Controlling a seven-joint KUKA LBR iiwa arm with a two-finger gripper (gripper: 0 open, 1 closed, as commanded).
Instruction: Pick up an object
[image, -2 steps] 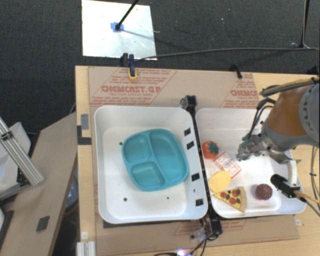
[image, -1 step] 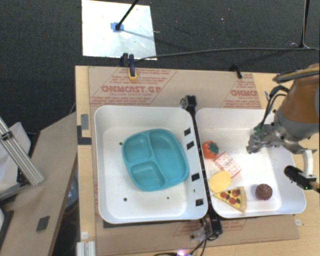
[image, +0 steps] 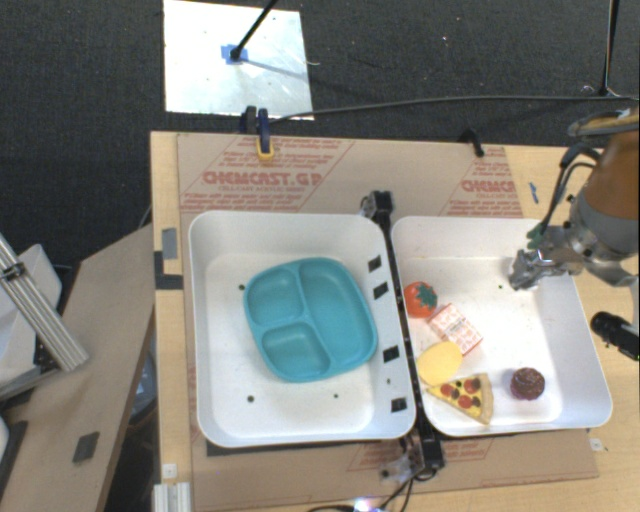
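Overhead slanted look at a worktop (image: 330, 165) covered by printed cardboard, bearing two shallow white bins side by side.

Task barely begun, by all appearances: nothing lifted, every object lying on a bin floor. Gripper (image: 527, 268) low over the upper right part of the right bin (image: 500, 240), reaching in from the right on a grey arm (image: 610, 215) with an orange band. Jaws too small and blurred to judge; cannot tell whether open or shut, and nothing visibly held.

Candidate objects clustered toward the right bin's left and lower parts, well apart from the gripper: a red tomato (image: 421, 297), a small pink-and-white box (image: 455, 328) just below it, a yellow rounded piece (image: 440, 362), a pizza slice (image: 464, 396) touching that piece, and a dark round item (image: 528, 383) nearer the lower right corner. Likely left to do: approach, close, lift.

Left bin (image: 220, 300) holding a teal divided plate (image: 309, 318). Beyond the worktop, dark carpet, a pale sheet (image: 236, 60) on the floor, cables, and a clamp (image: 263, 130) at the far edge.
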